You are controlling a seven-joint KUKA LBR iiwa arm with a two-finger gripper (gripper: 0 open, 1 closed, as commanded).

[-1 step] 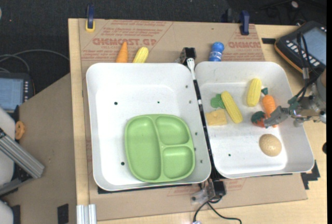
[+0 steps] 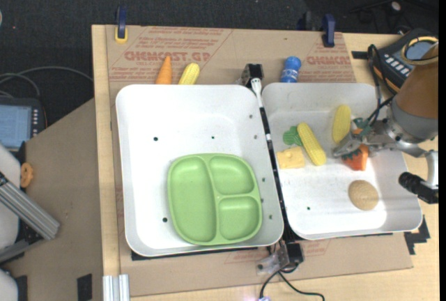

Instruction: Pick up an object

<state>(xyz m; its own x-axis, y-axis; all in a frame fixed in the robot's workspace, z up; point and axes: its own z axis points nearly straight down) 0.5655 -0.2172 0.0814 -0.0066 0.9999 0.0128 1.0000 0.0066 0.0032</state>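
Tool (image 2: 350,148) over orange toy (image 2: 357,161); grip state unclear. Toy likely light, rigid, slick: grasp across middle.

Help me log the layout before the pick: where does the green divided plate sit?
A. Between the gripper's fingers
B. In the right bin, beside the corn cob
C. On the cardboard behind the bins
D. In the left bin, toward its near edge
D: the green divided plate lies flat in the left bin, toward its near edge, while the corn cob and other toy foods lie in the right bin.
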